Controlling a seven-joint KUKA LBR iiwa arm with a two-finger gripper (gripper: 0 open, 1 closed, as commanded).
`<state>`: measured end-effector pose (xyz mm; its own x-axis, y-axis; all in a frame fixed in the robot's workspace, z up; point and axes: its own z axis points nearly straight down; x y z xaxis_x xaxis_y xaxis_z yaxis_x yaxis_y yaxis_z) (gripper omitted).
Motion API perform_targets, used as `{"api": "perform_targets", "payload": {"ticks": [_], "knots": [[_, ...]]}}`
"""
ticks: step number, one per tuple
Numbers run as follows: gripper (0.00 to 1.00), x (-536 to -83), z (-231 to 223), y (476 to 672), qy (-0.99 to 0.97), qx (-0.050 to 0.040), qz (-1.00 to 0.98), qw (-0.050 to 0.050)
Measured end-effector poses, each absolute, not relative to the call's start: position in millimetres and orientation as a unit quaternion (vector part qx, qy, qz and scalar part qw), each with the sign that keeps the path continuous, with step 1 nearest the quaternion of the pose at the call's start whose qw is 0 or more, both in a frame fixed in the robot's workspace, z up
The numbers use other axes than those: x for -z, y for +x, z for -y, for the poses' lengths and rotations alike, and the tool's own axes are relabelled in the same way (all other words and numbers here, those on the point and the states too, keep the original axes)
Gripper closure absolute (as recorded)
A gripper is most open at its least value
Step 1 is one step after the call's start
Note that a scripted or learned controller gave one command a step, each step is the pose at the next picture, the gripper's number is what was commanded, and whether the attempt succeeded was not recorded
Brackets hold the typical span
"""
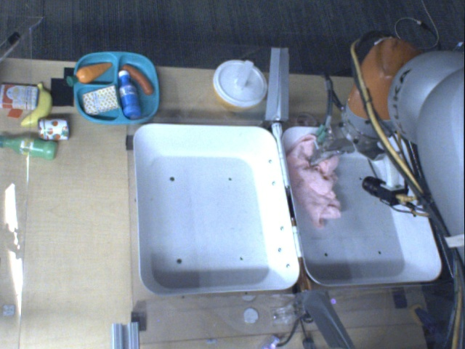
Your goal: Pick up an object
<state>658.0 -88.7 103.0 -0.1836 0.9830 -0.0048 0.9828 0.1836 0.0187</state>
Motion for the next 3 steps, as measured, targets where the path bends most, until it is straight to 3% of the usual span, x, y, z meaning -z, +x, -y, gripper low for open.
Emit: {"api": "perform_targets", "payload": {"ticks": [1,2,3], "knots": [[0.00,-103.2,89.3,658.0,0.639,-0.0054,-0.769,0.008],[0.00,-141.5,108.2,625.4,0.680,-0.0009,-0.733,0.001],[0.00,-91.3,86.6,649.7,0.652,-0.0035,-0.758,0.006]]}}
